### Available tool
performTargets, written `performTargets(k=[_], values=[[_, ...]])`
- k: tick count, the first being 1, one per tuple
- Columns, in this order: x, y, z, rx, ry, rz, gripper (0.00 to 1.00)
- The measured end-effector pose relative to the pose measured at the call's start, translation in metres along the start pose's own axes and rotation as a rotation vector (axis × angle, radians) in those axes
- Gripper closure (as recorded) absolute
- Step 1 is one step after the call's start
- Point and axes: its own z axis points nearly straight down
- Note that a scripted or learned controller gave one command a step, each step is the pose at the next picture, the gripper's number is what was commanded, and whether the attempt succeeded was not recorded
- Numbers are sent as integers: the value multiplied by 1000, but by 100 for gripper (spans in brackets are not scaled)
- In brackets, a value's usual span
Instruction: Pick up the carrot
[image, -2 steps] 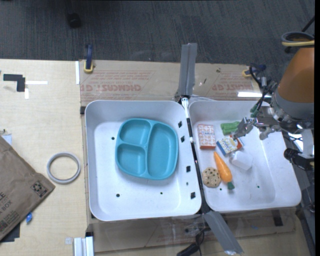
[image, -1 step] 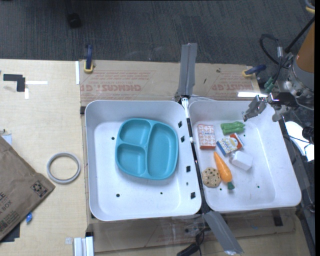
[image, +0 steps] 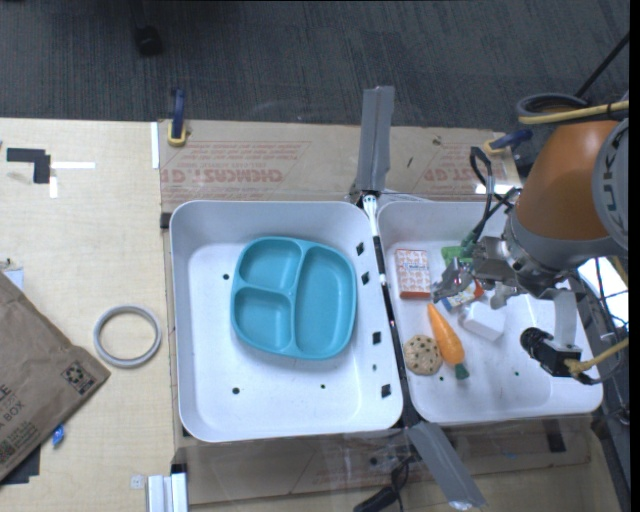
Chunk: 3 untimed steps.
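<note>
**Inspector:** Start at the near side. Where does the carrot lie?

**Arm:** The carrot (image: 446, 336) lies in the right bin (image: 520, 400), at its left side, just right of the cookie (image: 423, 354). Its long axis runs near-right to far-left, green end nearest (the orange tip points far-left).

**Inspector:** And your gripper?

**Arm:** My gripper (image: 462, 284) hangs just beyond the carrot's far end, slightly right. I judge I must come nearer and a little left. Whether my gripper is wide or narrow, I cannot tell. The card (image: 412, 273) lies further left.

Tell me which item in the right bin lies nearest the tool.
The carrot: its orange top sits just below the tool, closer than the cookie or the card.
</note>
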Motion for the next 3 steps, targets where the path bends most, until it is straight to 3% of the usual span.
performTargets(k=[1, 2, 3], values=[[-21, -2, 77, -27, -4, -176, 0], [-56, 22, 84, -36, 0, -47, 0], [-21, -8, 99, -2, 1, -198, 0]])
